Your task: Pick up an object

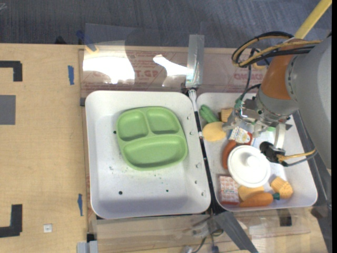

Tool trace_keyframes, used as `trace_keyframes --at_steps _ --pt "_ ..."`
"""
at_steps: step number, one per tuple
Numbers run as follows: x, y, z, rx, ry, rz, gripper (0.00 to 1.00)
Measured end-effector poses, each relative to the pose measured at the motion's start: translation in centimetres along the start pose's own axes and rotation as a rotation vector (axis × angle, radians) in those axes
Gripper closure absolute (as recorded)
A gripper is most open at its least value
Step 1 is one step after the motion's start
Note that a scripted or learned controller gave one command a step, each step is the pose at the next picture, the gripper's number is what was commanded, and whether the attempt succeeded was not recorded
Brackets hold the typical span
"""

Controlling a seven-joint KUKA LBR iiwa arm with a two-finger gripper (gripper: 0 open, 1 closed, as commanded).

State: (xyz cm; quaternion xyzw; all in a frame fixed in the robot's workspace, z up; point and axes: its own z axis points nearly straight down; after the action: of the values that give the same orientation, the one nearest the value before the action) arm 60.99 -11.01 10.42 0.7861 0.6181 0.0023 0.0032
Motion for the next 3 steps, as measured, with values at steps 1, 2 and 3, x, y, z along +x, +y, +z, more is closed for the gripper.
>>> trace_keyframes --at_steps 1,2,3 --pt "4.5 3.1 -8.3 0.004 0.000 0.229 0.00" --pt "1.2 -2.1 -20.7 -0.005 0.002 0.235 0.00" --pt "-2.4 -4.8 -8.0 0.019 -0.004 0.073 0.00"
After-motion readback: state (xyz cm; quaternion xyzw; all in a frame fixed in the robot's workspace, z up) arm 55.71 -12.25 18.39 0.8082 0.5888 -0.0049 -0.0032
